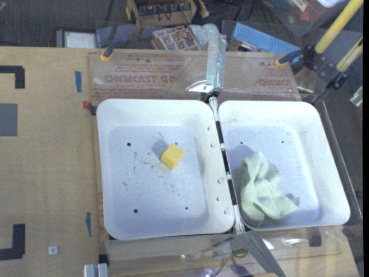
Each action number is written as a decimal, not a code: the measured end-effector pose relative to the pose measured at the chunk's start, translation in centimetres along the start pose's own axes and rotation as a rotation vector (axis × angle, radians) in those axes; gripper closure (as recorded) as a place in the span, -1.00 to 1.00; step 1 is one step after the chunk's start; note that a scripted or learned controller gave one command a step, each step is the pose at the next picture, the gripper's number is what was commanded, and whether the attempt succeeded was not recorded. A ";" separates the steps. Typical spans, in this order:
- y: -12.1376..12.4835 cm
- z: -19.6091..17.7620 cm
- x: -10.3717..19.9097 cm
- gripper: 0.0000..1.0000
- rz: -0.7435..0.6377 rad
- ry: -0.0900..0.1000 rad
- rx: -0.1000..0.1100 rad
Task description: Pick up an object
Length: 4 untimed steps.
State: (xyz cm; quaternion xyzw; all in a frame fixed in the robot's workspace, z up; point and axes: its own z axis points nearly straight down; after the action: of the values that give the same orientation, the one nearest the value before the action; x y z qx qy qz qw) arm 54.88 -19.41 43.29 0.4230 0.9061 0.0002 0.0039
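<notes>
A small yellow block (172, 156) lies near the middle of the left white bin (109, 172). A crumpled pale green cloth (262, 187) rests in the lower left part of the right white bin (323, 154), close to the wall shared by the two bins.
The bins sit side by side on a wooden bench (46, 154). A clear plastic sheet with clamps (190, 77) runs behind them. Boxes and clutter (173, 33) lie beyond the bench's far edge. A yellow pole (343, 16) slants at the top right.
</notes>
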 end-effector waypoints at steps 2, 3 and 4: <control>2.9 13.9 3.4 1.00 0.883 0.006 0.008; -3.3 21.7 3.1 1.00 1.318 0.006 0.010; -4.1 20.3 2.8 1.00 1.580 0.001 0.008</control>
State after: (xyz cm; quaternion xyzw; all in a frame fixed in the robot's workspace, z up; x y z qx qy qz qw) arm 50.05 -19.99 22.94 0.9413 0.3375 0.0000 0.0005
